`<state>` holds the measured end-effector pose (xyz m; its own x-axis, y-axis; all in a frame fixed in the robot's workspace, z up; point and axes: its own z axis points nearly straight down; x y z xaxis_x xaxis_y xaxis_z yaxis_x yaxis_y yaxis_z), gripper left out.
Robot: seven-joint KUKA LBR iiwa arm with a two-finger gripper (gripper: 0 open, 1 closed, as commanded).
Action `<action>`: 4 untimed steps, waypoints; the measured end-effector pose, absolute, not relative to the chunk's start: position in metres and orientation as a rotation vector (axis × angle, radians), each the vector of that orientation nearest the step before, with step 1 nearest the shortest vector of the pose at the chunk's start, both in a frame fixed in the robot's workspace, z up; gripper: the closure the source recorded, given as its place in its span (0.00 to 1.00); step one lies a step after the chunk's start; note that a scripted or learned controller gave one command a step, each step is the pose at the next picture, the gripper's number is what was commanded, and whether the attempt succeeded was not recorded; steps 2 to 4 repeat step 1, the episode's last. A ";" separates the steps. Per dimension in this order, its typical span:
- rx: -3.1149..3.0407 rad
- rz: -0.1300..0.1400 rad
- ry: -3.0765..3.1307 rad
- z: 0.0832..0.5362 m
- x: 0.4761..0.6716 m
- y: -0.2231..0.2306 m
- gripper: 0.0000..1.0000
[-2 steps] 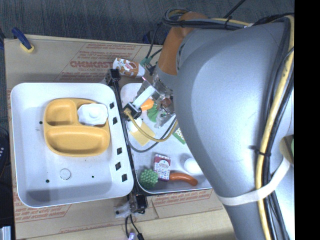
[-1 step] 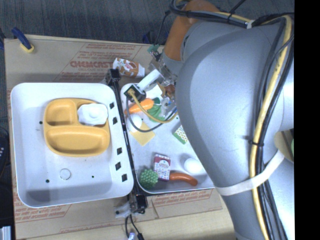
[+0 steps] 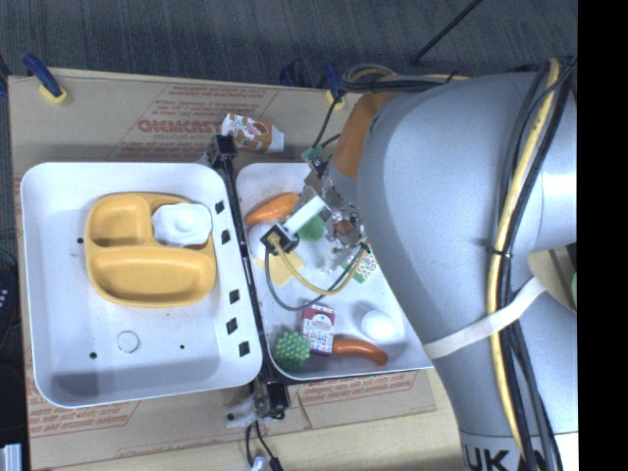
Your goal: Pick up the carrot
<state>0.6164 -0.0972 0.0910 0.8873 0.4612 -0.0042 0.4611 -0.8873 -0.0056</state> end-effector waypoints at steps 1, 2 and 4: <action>-3.053 0.005 -0.727 0.169 0.642 -0.099 0.00; -3.053 0.005 -0.727 0.169 0.642 -0.099 0.00; -3.053 0.005 -0.727 0.169 0.642 -0.099 0.00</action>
